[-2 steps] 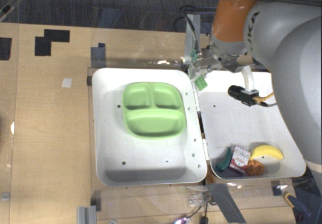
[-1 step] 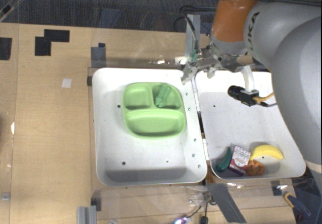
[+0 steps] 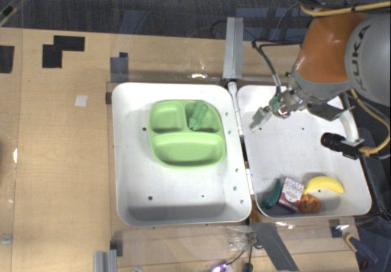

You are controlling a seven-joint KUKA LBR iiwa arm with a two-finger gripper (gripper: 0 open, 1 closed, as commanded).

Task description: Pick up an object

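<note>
- Below your pincer, well apart, you see a banana beside a small packet.
- Your pincer hangs narrow, gripping nothing.
- Left of it sits a green tray.

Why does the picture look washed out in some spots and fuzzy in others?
In the camera view, overhead light bleaches the right bin floor and leaves a bright glint on the rail behind the left bin; a soft shadow lies along that bin's near edge; the gripper looks slightly blurred, and the small objects near the banana are too coarse to read.
</note>
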